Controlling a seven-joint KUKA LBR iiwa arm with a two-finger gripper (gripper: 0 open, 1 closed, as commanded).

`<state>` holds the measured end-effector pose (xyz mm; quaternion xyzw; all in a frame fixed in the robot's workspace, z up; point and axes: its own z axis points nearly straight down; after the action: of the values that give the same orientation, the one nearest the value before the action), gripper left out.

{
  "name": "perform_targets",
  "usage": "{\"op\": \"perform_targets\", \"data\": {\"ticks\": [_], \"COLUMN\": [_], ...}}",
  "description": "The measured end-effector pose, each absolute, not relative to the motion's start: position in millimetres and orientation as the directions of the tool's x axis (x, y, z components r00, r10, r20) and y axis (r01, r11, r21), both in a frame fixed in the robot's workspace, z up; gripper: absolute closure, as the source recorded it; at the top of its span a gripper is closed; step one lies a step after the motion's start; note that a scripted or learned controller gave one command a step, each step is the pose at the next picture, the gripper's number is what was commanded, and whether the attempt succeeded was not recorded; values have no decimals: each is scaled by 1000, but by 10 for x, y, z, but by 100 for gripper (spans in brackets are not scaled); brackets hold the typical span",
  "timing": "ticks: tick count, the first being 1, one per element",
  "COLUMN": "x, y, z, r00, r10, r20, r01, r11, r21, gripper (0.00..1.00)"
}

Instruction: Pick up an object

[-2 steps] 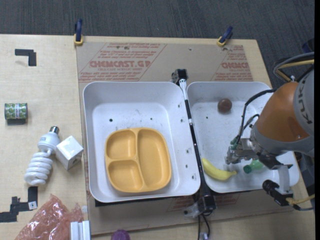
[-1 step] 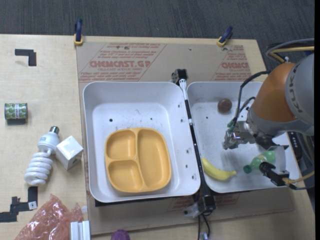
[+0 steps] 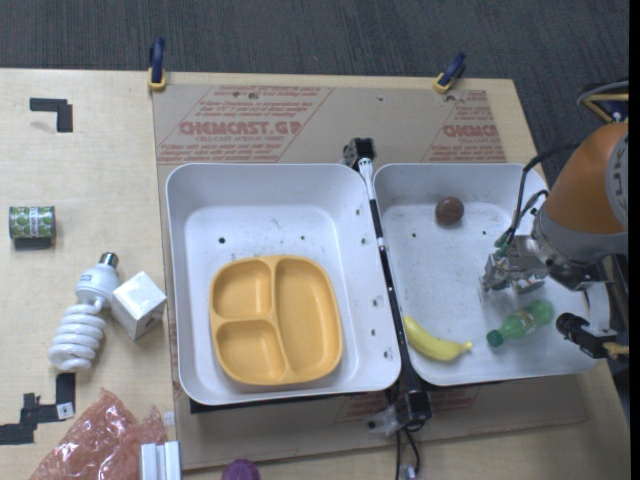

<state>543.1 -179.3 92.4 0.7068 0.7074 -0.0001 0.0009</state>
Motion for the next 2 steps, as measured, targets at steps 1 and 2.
{"op": "perform_targets", "data": {"ticks": [1,2], "x": [6253,6260], "y": [-2221,-2181], "z": [932,927], "r00": [-3,-5], "r10": [1000,1000], "r20": [-2,7], "r01": [1000,1000], "r11": [3,5], "r21": [1,-1], "gripper": [100,0]}}
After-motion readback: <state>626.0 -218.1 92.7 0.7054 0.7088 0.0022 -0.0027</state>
